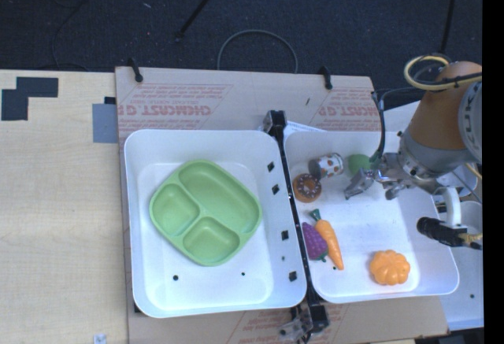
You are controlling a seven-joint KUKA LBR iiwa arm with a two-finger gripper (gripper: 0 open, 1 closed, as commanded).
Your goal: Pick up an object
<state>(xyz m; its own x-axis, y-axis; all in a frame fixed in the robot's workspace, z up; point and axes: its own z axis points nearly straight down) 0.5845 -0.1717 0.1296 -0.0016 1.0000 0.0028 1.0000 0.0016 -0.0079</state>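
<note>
Gripper (376, 183) hangs spread and empty in the right bin (429, 287). Nearest object looks like a green ball (358, 163) just up-left of it, partly hidden; orange pumpkin (390, 267) sits well below.

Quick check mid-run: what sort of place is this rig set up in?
Likely a robotics lab: two white bins on a bench, toy food like a carrot, loose cables on the dark floor.

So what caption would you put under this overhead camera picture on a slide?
Robot gripper hovering over the right bin of toy food, near a green ball; a green divided plate sits in the left bin.
</note>
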